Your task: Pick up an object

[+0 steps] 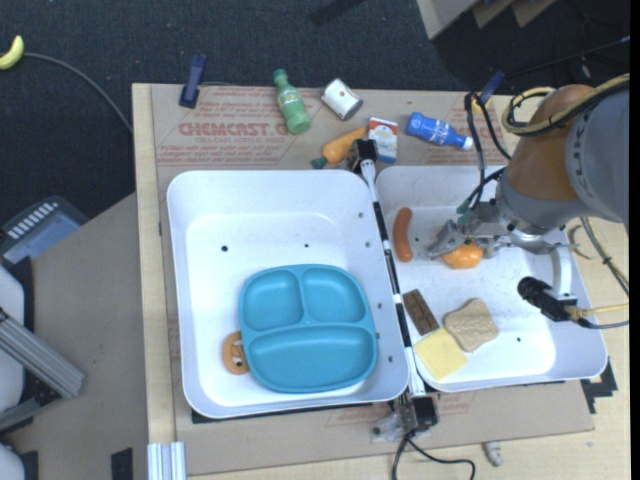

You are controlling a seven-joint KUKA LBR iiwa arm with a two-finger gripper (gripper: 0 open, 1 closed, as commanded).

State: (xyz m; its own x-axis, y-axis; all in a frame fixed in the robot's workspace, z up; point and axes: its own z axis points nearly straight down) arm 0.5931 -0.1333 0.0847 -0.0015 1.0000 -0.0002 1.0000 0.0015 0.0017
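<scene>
Risk lies in the grasp slipping: the gripper (452,240), in the right bin (560,358) at centre right of the frame, straddles a small orange fruit (463,257), jaws spread and not clamped; that round shape could roll toward the sausage (403,234).

Bright, even overhead light, soft shadows, mild glare on the white bins (200,218), slight blur.
</scene>
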